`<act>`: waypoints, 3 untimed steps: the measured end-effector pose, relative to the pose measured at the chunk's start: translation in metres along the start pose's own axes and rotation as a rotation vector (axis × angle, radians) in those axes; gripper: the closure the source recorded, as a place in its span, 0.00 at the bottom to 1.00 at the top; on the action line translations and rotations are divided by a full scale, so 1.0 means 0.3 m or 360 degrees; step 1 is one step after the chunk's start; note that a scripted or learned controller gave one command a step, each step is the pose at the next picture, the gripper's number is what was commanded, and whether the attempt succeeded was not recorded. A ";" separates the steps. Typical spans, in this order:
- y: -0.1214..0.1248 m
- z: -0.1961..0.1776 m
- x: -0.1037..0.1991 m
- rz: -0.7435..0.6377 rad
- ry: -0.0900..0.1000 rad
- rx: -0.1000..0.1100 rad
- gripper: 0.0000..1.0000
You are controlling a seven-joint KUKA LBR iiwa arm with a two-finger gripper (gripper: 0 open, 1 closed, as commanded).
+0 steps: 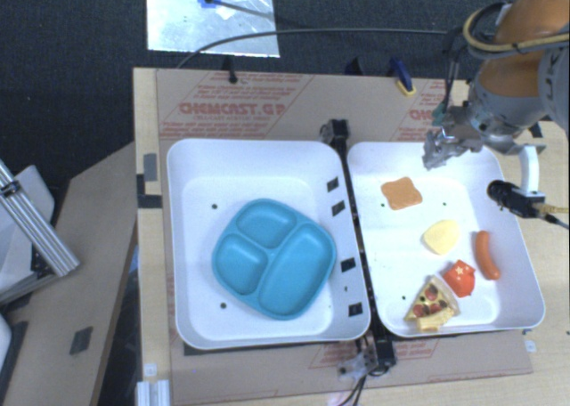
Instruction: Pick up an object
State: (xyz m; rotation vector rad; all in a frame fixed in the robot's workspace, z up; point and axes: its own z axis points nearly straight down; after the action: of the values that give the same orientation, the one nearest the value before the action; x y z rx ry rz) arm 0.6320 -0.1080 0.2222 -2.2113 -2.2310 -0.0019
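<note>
Five food items lie ungrasped in right bin (512,302); toast (401,192) nearest. End effector (438,153) hovers at far rim, grip state unreadable. Pick not begun.

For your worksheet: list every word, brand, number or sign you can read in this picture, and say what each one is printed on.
"CHEMCAST G P" in red on the brown board behind the left bin; the last letters are uncertain.
More red print on the same board behind the right bin, near the gripper: too blurred and partly hidden to read.
Faint red print on the board's front edge: unreadable.
The blue divided plate and toy foods carry no text.
</note>
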 end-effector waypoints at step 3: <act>-0.153 0.010 0.462 0.0001 0.0000 0.0003 1.00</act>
State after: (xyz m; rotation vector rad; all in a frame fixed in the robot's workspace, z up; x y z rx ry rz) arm 0.5847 0.0301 0.2194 -2.2112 -2.2293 0.0008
